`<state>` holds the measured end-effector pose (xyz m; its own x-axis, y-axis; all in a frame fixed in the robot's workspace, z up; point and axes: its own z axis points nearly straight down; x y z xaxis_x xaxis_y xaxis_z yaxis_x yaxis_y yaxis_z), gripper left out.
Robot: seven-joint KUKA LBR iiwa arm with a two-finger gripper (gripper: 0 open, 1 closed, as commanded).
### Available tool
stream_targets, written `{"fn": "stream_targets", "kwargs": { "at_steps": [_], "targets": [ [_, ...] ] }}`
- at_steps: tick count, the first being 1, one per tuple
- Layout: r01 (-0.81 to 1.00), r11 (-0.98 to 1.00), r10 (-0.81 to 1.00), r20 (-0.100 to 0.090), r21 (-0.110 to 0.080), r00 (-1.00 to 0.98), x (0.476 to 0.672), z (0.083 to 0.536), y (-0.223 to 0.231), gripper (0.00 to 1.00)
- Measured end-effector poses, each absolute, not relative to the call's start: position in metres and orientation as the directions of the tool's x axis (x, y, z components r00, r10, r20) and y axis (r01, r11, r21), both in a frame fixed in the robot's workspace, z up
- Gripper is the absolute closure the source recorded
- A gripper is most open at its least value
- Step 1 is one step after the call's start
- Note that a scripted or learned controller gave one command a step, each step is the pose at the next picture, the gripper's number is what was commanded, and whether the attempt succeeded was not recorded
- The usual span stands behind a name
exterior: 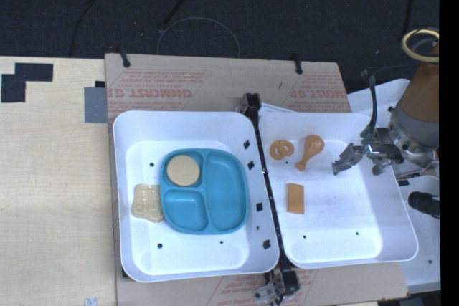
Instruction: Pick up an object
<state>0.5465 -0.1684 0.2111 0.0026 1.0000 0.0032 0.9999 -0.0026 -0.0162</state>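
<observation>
The pincer (349,158) hangs over the right-hand side of the right bin (391,244), reaching in from the arm (423,100) at the right edge. Its dark fingers point toward the bin's middle; whether they stand wide or narrow cannot be told from this angle, and nothing shows between them.

Taking the right bin as landmark: a tan drumstick-shaped piece (310,150) lies on the bin's floor near its far wall, close to the pincer tips but apart from them. Just beyond it, toward the divider, lies a small orange pretzel (281,149). Nearer the middle of the bin's floor lies an orange rectangular block (295,198), apart from both.

Next to the right bin, sharing its left edge, sits the left bin (136,258). It holds a blue compartment tray (215,190), with a round tan disc (182,170) in the tray's far-left compartment. A pale bread-like piece (147,202) lies on the bin floor, touching the tray's left edge.

Both bins rest on a cardboard sheet (215,86) atop the light wooden worktop (50,211).
</observation>
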Motion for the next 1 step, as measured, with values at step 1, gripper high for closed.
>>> {"fn": "stream_targets", "kwargs": {
  "at_steps": [1],
  "targets": [
    [1.000,0.000,1.000,0.001,-0.004,0.000,0.5491,0.2188,-0.1683,0.00]
  ]
}}
